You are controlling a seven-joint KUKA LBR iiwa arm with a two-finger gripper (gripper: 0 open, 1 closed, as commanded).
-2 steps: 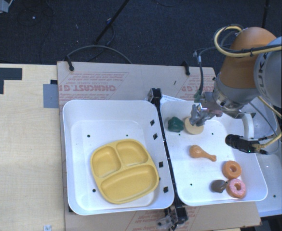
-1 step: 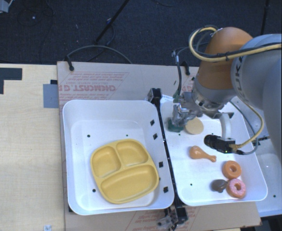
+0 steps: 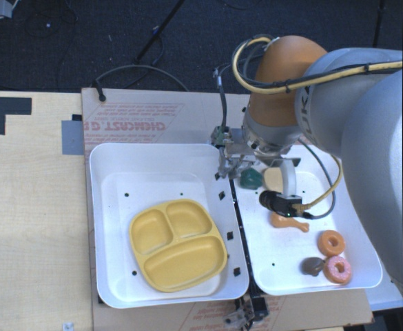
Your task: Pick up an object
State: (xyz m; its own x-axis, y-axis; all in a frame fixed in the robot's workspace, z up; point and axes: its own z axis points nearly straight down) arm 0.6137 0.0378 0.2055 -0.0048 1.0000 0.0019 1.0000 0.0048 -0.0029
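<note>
The gripper (image 3: 251, 171) hangs low over the far-left corner of the right bin (image 3: 366, 271), and whether it grips anything cannot be told from above. Directly beneath it lies a small teal object (image 3: 251, 179), with a pale tan piece (image 3: 273, 179) just to the right. Nearer the camera from the gripper sits an orange toy (image 3: 291, 221) (partly under a black cable fitting). Farther right and nearer lie an orange donut (image 3: 332, 243), a pink donut (image 3: 337, 269) and a brown lump (image 3: 313, 266). Left of the gripper, the left bin (image 3: 111, 185) holds a yellow divided plate (image 3: 178, 244).
</note>
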